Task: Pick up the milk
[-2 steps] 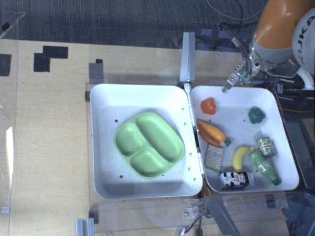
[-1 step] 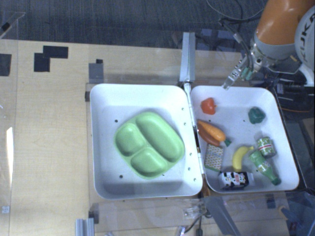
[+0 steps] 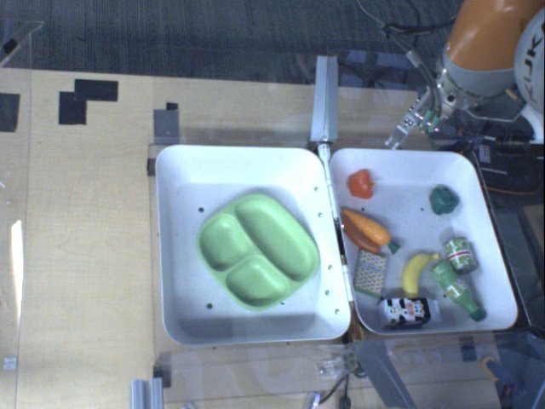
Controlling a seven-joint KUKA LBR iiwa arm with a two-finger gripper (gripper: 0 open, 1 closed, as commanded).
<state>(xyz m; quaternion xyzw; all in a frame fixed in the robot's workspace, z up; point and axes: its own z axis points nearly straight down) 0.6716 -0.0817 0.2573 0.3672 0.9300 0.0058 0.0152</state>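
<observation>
Milk carton (image 3: 404,311) sits at the near edge of the right bin (image 3: 485,196), left of centre along that wall. It's lying on its side, black-and-white cow print up, long axis running left-right, roughly parallel to the near wall. Can't tell which end is the spout.

Crowded around it: green bottle (image 3: 457,290) just right, lying slanted with cap toward the near right corner. Banana (image 3: 415,272) directly behind the milk, close, maybe touching. Patterned flat packet (image 3: 370,272) behind-left, just beside. Small green-and-red can (image 3: 460,254) sits behind the bottle. Carrot (image 3: 365,227) lies diagonal further back along the left wall. Red pepper-like piece (image 3: 361,183) and dark teal lump (image 3: 444,199) at the far side, well apart from the milk.

Left bin (image 3: 174,228) holds a green divided plate (image 3: 259,248).

My claw (image 3: 411,128) hangs past the right bin's far rim, above the bench, well apart from the milk. Holding nothing. Fingers too small and blurred; cannot tell if spread or closed.
</observation>
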